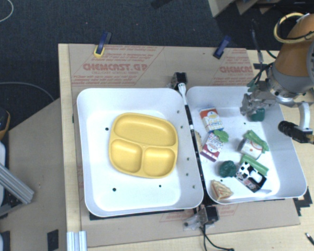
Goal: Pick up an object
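**White bins, yellow tray, clutter on the right**

White plastic, two shallow bins side by side on brown cardboard sheeting. The cardboard (146,61) carries red print; at the far left it reads "CHEMCAST GP" with smaller lines beneath, too fine to read. A second, partly covered print sits at the far right. A yellow clip (100,47) and a blue clip (221,48) pin the far edge.

Left bin (89,140): holds one yellow divided tray (143,144), three compartments, lying flat near the middle.

Right bin (293,161): holds the small objects.
- Red-and-white carton (211,120), far left part of the bin; label present, wording too small to read.
- Small packet (213,145) with pink and white print, just near of the carton; a green bit touches its far right corner.
- Dark green lump (227,168), near the middle.
- White-and-green box (253,144), right of centre.
- Black-and-white item (249,174) with a green strip along its far side, near right.
- Tan wedge (221,190), at the near left edge of the bin.
- Teal object (257,113), far right part of the bin, directly under the gripper.

Gripper (253,106): low over the far right part of the right bin, arm coming in from the right, orange band above the wrist. It sits at the teal object, touching or just above it; cannot tell which. Whether it is clenched or released is not readable from this angle.
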Available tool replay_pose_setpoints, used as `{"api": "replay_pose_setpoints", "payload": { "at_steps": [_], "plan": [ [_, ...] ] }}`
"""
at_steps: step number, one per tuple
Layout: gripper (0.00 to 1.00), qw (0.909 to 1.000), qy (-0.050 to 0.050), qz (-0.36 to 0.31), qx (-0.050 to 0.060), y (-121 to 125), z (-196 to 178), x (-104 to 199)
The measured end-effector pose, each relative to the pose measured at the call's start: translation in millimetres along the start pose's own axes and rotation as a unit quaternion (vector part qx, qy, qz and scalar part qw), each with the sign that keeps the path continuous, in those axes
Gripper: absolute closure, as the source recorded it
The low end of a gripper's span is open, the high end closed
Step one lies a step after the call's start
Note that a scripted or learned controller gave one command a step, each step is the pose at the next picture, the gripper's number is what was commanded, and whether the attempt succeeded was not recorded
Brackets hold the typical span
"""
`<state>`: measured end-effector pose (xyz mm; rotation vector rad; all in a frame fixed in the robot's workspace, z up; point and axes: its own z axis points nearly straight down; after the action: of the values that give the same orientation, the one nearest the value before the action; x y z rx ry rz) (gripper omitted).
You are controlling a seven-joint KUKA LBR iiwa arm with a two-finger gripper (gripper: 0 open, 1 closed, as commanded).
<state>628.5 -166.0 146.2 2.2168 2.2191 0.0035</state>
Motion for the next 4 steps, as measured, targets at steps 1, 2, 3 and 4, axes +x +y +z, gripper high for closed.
{"api": "replay_pose_setpoints", "payload": {
  "at_steps": [1,2,3,4],
  "plan": [
    [1.0,1.0,0.0,0.0,0.0,-6,-46,3],
    [1.0,1.0,0.0,0.0,-0.001,-4,-81,3],
    [1.0,1.0,0.002,-0.001,0.004,-19,-80,46],
    [1.0,1.0,0.002,-0.002,0.004,-45,-88,99]
  ]
}}
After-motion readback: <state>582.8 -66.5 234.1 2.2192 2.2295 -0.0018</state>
